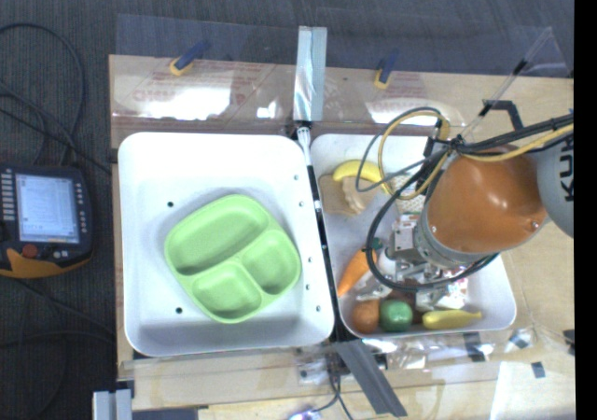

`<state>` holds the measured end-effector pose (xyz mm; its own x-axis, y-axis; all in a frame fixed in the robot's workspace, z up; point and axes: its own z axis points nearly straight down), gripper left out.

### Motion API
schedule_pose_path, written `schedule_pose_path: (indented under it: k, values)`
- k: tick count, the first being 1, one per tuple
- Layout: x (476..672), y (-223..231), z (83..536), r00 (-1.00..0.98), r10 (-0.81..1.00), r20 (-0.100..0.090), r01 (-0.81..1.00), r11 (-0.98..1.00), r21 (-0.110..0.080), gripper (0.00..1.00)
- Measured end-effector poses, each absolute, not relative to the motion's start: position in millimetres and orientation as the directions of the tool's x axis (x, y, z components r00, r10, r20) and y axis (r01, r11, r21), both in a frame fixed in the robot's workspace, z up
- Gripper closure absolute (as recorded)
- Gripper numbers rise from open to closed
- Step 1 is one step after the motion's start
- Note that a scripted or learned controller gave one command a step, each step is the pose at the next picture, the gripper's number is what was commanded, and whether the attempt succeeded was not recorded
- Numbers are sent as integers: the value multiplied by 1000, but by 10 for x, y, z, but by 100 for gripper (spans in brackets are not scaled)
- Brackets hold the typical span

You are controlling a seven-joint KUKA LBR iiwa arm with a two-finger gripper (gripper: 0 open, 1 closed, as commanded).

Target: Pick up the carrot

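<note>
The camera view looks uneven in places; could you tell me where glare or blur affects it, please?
In the camera view, glare whitens the clear sheet behind the bins; the carrot is soft-edged but readable, the arm hides part of the right bin, and the green tray is evenly lit.

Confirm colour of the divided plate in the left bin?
Light green plate, clearest in the camera view.

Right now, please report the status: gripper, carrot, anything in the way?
Gripper low in right bin. Carrot at bin's left wall, beside gripper, not seen held. Orange fruit, lime close below.
</note>
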<state>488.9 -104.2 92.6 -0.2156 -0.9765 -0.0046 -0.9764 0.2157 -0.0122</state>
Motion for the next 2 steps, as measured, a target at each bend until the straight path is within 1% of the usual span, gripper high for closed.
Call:
schedule_pose_path:
  k: [1, 2]
  values:
    - [5127, -975, 925, 212, -977, 4, -977, -212, -8, 0]
    - [5164, -962, 1053, 210, -978, 4, -977, -210, -20, 100]
